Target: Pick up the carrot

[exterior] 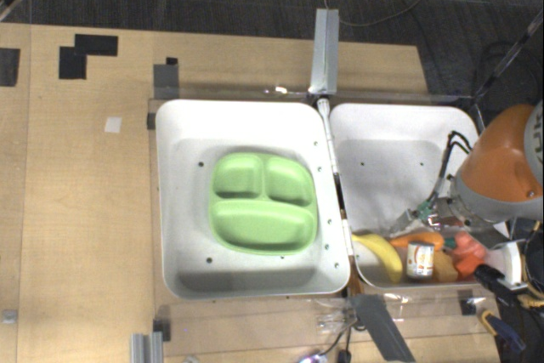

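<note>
The carrot is an orange strip lying in the right bin near its front wall, just behind a small can. My gripper hangs low directly over the carrot's middle, at or almost at its top, below the arm's orange band. The gripper body hides part of the carrot, and the view is too small to show whether anything is grasped.
A yellow banana lies left of the can. A red-orange item and a brownish one crowd the front right corner. The left bin holds a green divided plate.
</note>
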Available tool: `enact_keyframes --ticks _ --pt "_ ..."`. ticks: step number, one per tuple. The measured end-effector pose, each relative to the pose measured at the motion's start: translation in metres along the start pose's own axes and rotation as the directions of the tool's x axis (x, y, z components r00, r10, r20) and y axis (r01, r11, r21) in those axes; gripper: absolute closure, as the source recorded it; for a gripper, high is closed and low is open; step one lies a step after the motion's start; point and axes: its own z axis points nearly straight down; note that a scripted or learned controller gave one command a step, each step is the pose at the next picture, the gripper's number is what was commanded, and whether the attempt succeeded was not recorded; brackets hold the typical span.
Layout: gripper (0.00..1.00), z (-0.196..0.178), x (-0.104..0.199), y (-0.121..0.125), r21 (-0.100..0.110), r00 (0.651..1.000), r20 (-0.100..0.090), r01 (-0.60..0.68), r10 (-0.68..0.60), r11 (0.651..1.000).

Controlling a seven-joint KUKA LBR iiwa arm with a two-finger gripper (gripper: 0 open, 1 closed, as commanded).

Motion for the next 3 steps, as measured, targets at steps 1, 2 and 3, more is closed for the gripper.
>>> enact_keyframes --ticks 1,2,3 --pt "0.0 -0.001 0.002 0.003 -0.007 0.945 0.007 0.327 -0.327 0.945" --pt "0.0 -0.001 -0.011 0.001 -0.004 0.64 0.008 0.768 -0.768 0.64" --pt "1.0 -0.013 -0.01 0.004 -0.008 0.642 0.011 0.766 -0.766 0.642"
